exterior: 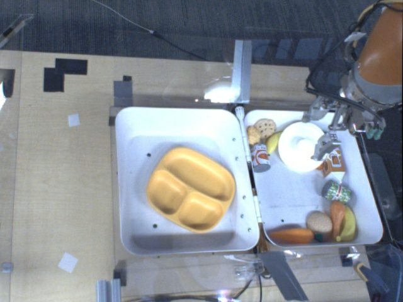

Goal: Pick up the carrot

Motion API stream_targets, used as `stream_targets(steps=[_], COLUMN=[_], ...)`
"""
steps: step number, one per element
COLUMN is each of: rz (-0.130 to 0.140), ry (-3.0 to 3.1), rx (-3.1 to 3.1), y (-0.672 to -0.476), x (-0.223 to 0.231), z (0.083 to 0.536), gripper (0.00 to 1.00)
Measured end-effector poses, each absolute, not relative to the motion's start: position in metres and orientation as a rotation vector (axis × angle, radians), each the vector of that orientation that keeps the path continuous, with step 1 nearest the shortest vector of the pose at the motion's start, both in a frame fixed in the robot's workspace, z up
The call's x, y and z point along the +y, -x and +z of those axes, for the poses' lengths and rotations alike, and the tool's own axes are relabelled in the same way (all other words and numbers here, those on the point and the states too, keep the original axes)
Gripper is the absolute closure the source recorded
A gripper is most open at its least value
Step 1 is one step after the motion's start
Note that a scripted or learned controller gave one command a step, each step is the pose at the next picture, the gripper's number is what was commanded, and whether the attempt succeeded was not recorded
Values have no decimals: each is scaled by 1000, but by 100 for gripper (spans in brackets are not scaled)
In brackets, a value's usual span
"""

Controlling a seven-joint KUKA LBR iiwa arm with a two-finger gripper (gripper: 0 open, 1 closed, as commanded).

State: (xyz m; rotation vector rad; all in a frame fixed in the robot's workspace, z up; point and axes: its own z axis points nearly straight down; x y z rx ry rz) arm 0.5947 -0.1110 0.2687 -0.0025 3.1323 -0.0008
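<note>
pincer [330, 137] over white plate [301, 147], grip unclear; carrot [291, 235] well apart, bin's near edge.

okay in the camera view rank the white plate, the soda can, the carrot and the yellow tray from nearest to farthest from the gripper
1. White plate: right bin, just left of the gripper.
2. Soda can: right bin's left edge.
3. Carrot: right bin's bottom edge.
4. Yellow tray: left bin, farthest.
</note>
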Motion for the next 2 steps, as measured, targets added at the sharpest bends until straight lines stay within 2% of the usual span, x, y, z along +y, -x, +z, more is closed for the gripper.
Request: stream_targets(steps=[1,2], rz=[4,5], ry=[35,-285], rx=[3139,3122], y=[-506,-507], x=[-48,21], z=[190,186], gripper=[0,0])
